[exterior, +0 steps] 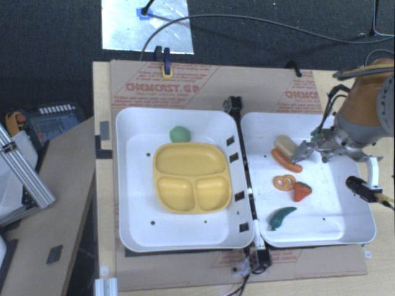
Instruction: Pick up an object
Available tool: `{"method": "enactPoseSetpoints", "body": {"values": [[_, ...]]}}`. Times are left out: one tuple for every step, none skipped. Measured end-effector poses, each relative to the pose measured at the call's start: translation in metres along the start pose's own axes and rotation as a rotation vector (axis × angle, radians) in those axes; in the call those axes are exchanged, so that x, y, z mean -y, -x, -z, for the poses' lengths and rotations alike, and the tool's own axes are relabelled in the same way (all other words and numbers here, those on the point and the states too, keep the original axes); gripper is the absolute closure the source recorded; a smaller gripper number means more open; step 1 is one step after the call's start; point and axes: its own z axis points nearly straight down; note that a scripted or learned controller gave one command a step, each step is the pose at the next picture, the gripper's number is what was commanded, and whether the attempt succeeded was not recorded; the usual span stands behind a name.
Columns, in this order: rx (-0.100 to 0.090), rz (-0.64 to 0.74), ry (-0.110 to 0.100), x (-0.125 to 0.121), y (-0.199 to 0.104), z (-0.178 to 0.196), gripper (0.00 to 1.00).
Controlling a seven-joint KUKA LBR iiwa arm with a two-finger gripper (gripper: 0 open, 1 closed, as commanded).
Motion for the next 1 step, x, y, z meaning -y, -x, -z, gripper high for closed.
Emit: {"method": "enactPoseSetpoints", "body": {"values": [[0.002,0.000,0.007,-0.0020,0.0007,0.0145,1.00]]}}
